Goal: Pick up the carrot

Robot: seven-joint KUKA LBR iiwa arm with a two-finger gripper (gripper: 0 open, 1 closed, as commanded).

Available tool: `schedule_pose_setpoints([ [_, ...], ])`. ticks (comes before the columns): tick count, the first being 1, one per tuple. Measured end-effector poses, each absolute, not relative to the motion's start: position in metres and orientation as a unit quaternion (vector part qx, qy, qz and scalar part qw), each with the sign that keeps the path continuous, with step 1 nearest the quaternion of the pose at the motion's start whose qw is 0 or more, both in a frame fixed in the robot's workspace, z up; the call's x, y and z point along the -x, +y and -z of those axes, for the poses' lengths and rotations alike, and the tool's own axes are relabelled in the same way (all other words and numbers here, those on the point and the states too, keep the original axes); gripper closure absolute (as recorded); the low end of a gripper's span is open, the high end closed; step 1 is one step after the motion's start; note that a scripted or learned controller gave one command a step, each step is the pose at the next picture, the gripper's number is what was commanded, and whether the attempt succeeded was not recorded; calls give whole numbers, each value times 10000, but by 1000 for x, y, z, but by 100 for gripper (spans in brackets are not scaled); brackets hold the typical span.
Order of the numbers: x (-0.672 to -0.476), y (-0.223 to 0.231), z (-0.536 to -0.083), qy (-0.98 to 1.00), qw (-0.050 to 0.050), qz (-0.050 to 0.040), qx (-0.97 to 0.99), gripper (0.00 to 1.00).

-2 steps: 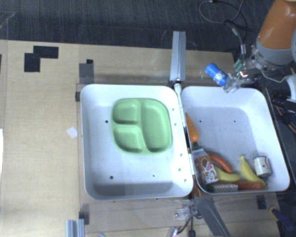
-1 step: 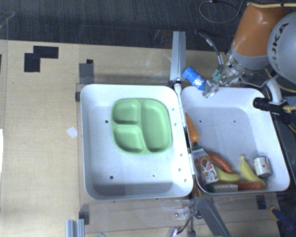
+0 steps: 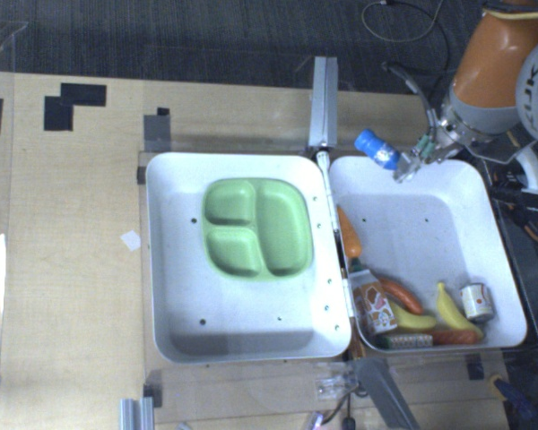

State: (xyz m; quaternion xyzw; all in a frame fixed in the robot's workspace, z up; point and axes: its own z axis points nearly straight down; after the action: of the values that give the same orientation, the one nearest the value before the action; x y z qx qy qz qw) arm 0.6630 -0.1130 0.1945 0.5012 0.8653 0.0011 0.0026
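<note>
Approach is the step we judge to be in hand. In the camera view the hand [image 3: 411,167] hangs over the far rim of the right bin [image 3: 430,213], next to a blue object [image 3: 377,149] that lies near its tip; we see nothing between its tips, and the hand is too small and blurred for us to tell how wide it stands. The carrot [image 3: 348,234] lies against the left wall of the right bin, beside the divider, well apart from the hand. The next move, as we judge it, calls for the hand to travel toward the near left of that bin and come down close along the wall, where room for the tips looks tight. The left bin [image 3: 175,267] holds a green divided plate [image 3: 256,227]. At the near edge of the right bin we make out a banana [image 3: 448,307], a small can [image 3: 476,301], a carton [image 3: 375,307] and a reddish piece [image 3: 402,294], crowded together; we cannot name all of them surely. The carrot's lower end is partly hidden by the bin rim.
</note>
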Motion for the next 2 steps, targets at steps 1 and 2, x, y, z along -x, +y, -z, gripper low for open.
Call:
schedule_pose_setpoints([
  [1, -671, -166, -221, 9201, 46, -8, -3917, 100],
  [2, -660, -87, -216, 9238, 32, -14, -3828, 100],
])
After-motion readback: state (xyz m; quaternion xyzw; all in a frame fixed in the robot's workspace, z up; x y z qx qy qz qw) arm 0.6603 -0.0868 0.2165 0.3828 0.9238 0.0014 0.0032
